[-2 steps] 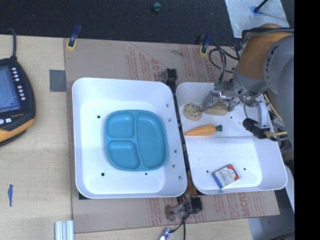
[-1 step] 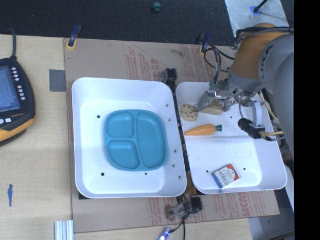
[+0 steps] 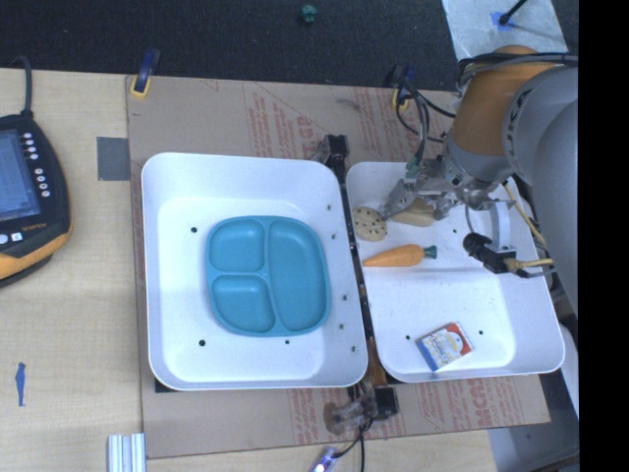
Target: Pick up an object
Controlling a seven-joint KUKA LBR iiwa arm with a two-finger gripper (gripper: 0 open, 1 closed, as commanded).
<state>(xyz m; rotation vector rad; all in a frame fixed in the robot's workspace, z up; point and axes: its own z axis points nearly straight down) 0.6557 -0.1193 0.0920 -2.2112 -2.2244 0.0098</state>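
Observation:
My gripper is low over the back left corner of the right bin, reaching in from the right. Directly under it lies a tan flat piece, partly hidden by the gripper. A round speckled cookie rests just left of it by the bin wall. In front of those, an orange carrot with a green tip lies crosswise. A small blue, white and orange packet sits near the bin's front edge.
The left bin holds a blue divided plate. A black part with cables hangs from the arm over the right bin's right side. A teach pendant lies at the bench's far left.

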